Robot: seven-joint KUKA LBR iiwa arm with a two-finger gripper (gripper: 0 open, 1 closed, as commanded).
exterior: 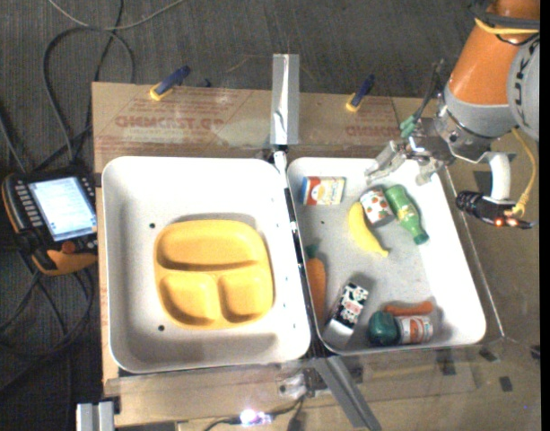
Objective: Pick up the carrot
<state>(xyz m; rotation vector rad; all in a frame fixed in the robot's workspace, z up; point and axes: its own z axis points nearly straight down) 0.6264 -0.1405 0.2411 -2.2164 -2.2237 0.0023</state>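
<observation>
Carrot (317, 281): orange, tapered, green at its top end. Lies lengthwise along the left wall of the right bin (463, 268), touching or just beside that wall, about midway along it. Top end points to the bin's far side. Nothing grips it.

Faint red print on the cardboard (203, 122) is too blurred to read.

Even overhead light; white bins (122, 268) glare slightly; soft shadows; mildly grainy, dark surroundings.

orange carrot (317, 281), yellow tray (215, 271) (three-sectioned) and banana (365, 229), green bottle (407, 213), white bins (122, 268).
</observation>
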